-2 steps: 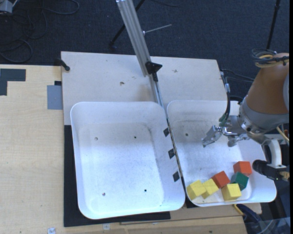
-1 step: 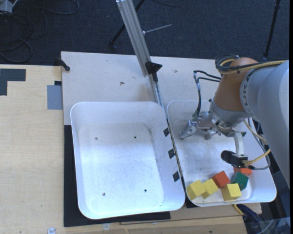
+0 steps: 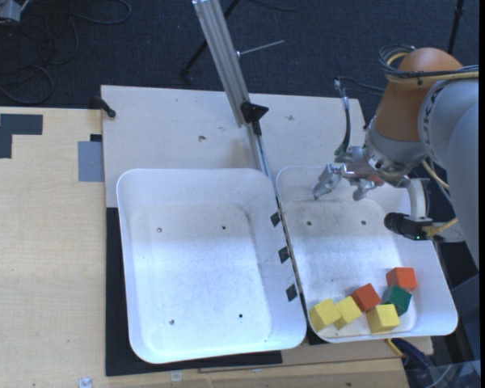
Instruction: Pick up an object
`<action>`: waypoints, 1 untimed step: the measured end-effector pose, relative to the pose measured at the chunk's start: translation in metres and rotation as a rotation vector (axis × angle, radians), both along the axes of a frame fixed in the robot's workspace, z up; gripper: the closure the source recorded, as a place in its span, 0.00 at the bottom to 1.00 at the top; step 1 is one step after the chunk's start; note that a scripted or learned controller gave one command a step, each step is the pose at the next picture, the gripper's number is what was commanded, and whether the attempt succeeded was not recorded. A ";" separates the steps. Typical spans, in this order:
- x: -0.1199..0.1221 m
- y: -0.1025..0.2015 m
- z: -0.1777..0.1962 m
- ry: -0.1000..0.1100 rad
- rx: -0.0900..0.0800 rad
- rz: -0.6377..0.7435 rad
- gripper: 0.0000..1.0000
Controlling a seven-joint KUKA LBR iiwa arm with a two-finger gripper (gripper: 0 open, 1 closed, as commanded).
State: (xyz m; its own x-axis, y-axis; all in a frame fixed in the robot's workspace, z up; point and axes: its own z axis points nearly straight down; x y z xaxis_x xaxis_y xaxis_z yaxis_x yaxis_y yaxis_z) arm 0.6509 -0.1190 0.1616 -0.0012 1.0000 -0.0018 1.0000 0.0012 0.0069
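Observation:
Several small blocks lie bunched in the near right corner of the right bin (image 3: pixel 323 241): a yellow block (image 3: pixel 326 313), a red block (image 3: pixel 366 297), an orange-red block (image 3: pixel 402 278), a green block (image 3: pixel 399 298) and another yellow block (image 3: pixel 382 318). My gripper (image 3: pixel 343 184) hangs over the far end of the same bin, well away from the blocks. Its fingers are spread apart and hold nothing.
The left bin (image 3: pixel 194 257) sits beside the right one, split from it by a rim with black clips (image 3: pixel 281 253). A slanted aluminium post (image 3: pixel 226 63) rises behind the bins. The arm's grey body (image 3: pixel 453 152) fills the right side.

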 end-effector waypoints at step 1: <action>-0.002 0.049 0.090 0.000 0.003 0.003 0.00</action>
State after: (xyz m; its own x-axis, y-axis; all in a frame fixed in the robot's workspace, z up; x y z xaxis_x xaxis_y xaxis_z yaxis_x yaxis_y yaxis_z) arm 0.6487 -0.0696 0.2513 -0.0038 1.0000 0.0009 1.0000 0.0038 0.0066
